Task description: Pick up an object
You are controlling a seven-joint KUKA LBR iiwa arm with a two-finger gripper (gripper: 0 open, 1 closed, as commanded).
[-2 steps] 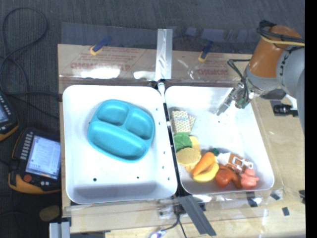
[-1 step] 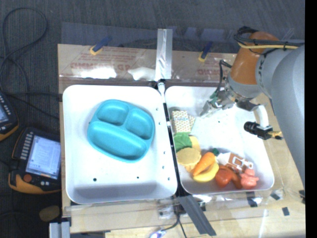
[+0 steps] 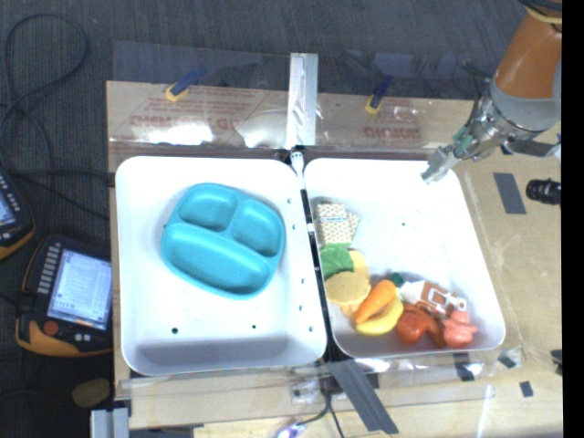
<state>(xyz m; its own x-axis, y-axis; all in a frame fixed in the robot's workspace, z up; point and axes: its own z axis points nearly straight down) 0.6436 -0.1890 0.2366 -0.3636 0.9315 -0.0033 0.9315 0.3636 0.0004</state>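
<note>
1. End effector (image 3: 436,168) hovers at the right bin's (image 3: 411,222) far right corner; whether it is spread or clenched cannot be told.
2. Toy food (image 3: 383,295) lies heaped along that bin's near and left sides, well apart from it.
3. Blue tray (image 3: 224,237) rests in the left bin (image 3: 146,327).
4. Progress, as judged: nothing lifted; approach, grasp and lift remain.

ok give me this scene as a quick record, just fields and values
left bin: shallow white bin holding a blue divided plastic plate
right bin: shallow white bin with toy food heaped along its left and near sides
toy food: orange carrot, yellow banana, red tomato, green leafy piece
hand: hand above the right bin's far right corner, nothing visibly held
</note>
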